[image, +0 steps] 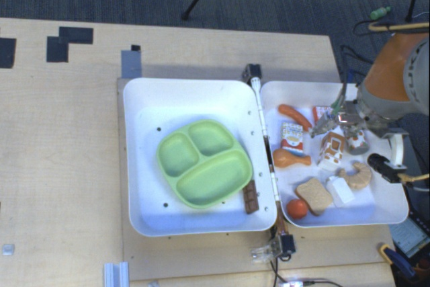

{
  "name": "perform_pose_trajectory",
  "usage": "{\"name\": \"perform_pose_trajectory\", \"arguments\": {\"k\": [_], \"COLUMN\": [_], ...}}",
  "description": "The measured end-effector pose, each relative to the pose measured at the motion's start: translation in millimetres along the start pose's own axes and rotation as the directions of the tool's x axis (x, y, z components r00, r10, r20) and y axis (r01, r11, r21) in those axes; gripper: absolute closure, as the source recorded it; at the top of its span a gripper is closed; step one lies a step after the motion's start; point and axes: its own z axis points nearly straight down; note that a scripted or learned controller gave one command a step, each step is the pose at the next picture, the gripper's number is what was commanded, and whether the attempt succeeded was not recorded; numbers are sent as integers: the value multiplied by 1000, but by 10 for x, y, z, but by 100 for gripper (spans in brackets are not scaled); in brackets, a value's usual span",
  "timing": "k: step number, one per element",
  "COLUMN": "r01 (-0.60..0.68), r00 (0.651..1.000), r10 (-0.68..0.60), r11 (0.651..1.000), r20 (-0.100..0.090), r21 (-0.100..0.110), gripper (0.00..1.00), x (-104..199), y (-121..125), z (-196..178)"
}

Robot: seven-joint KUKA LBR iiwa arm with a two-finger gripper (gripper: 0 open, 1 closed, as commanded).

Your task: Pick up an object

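Arm (396, 74) enters from the right, wrist angled down over the right bin (386, 215) near its far right corner. Gripper (338, 123) hangs above a small carton (332, 148) mid-bin; jaw state cannot be told. Packet (293, 136) beside the carton carries print, unreadable. Green tray (205, 163) sits centred in the left bin (144, 144).

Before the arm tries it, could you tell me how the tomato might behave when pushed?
The tomato looks round and smooth, so it would probably roll or slip. The bread beside it and the bin wall nearby might stop it.
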Motion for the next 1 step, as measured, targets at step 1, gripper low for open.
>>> {"name": "perform_pose_trajectory", "arguments": {"k": [1], "r01": [4], "r00": [1000], "r10": [-4], "r11": [1000], "r20": [4], "r21": [-13], "gripper": [0], "x": [6], "y": [27], "z": [1]}}
